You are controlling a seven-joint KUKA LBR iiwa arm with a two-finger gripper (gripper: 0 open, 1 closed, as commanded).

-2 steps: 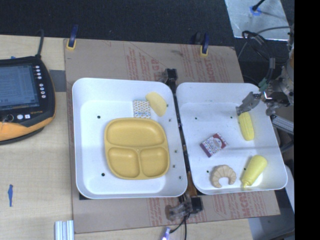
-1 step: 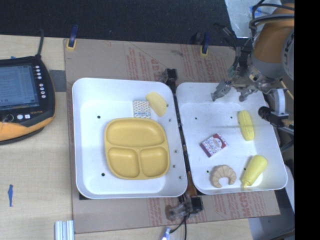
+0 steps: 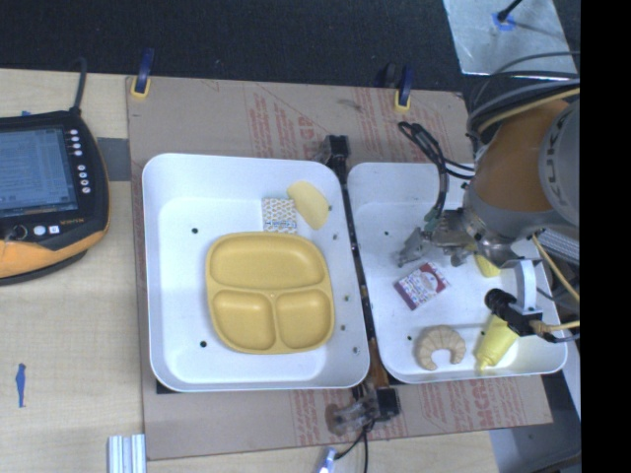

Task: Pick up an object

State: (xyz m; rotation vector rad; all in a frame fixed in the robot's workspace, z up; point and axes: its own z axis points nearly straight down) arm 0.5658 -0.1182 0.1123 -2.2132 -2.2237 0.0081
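My gripper hangs over the middle of the right bin, its fingers apart with nothing between them. Just below it lies a small red packet, apart from the fingers. A tan croissant rests near that bin's front wall. To the croissant's right a yellow bottle-shaped thing stands in the front right corner. Another small yellow thing peeks out from under the arm.
The left bin holds a yellow divided plate, a small patterned packet and a pale yellow piece at the back. A tablet controller lies on the bench at far left.
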